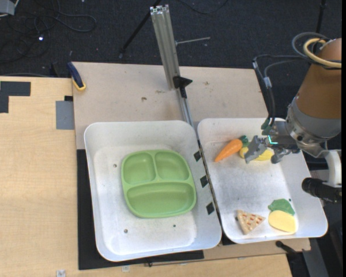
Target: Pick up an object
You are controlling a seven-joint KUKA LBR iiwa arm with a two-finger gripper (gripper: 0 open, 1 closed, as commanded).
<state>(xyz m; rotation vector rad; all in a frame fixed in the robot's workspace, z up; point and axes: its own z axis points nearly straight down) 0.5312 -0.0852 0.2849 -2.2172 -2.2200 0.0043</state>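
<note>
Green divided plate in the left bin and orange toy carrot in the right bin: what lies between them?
In the camera view, between the green divided plate and the orange toy carrot lie bare white floor and both bins' adjoining rims.

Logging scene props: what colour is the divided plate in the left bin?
Light green plate, clearest in the camera view.

Orange toy carrot [228, 149] lies tilted in the right bin's [248, 180] upper part

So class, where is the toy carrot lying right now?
The toy carrot lies in the right bin, near its top left corner, just left of the claw.
</note>
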